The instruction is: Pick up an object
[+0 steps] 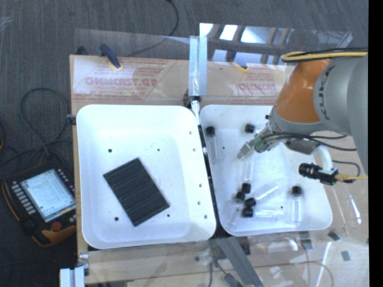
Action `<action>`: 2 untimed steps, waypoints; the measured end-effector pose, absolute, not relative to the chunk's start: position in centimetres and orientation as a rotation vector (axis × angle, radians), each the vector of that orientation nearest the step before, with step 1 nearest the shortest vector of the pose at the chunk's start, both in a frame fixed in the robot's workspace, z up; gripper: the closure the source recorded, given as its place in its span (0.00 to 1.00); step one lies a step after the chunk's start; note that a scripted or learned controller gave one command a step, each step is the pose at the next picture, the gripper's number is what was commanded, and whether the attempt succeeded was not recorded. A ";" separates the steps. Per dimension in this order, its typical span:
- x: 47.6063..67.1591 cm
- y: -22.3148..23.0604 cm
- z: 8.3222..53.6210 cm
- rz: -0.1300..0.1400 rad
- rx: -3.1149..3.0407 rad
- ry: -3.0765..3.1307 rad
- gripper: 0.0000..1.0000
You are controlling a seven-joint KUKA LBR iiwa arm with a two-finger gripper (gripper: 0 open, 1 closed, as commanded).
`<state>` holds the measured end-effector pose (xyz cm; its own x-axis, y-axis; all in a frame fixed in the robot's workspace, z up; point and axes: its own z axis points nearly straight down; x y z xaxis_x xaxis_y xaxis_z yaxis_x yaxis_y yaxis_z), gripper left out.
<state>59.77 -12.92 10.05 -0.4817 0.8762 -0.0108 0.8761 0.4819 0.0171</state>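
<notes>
at the near edge of the right bin [326, 217] lie clear vials with black caps [246, 203], some side by side near the bin's middle front, one vial [296, 207] nearer the right wall. another vial [210, 140] lies by the divider and a loose cap [249, 128] sits toward the far wall. the end effector [246, 150] hangs over the right bin's far half, tilted down toward the left; whether it is open or closed cannot be told, and nothing is seen in it. the left bin [96, 124] holds a dark ribbed rectangular pad [135, 191], lying flat and askew. a handheld control screen [40, 196] rests on the floor left of the surface.
</notes>
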 end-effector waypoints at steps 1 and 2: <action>59.8 -12.9 10.0 0.014 1.590 2.689 0.00; 64.2 -11.4 9.0 -0.020 1.487 2.776 0.00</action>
<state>64.20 -11.35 9.03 -0.5542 0.8324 0.0008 0.8323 0.5541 -0.0150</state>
